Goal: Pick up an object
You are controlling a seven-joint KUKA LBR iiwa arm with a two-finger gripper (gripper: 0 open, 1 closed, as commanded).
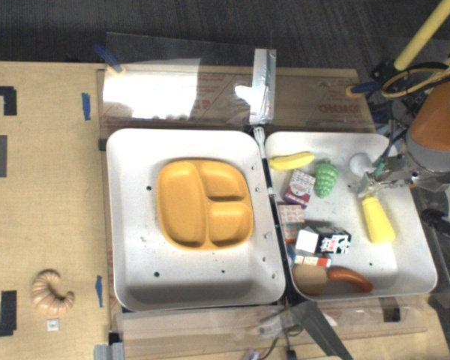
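The right bin [412, 272] holds a heap of small things. A yellow banana [291, 160] lies at its far left, with a green knobbly toy [326, 178] beside it. A long yellow block [378, 218] lies toward the right. Small printed packets [300, 187], a black and white box [334, 243], a red sausage [349, 277] and a brown bun [310, 277] lie along the near left. My gripper [375, 177] hangs over the bin's far right part, just above the far end of the yellow block. The grey arm with its orange band [435, 122] comes in from the right.
The left bin [127, 223] carries an orange divided plate [205, 203]. A clear plastic sheet [180, 88] stands behind the bins. A tan croissant toy [52, 291] lies on the cardboard bench at the near left. Yellow cables [405, 81] hang at the far right.
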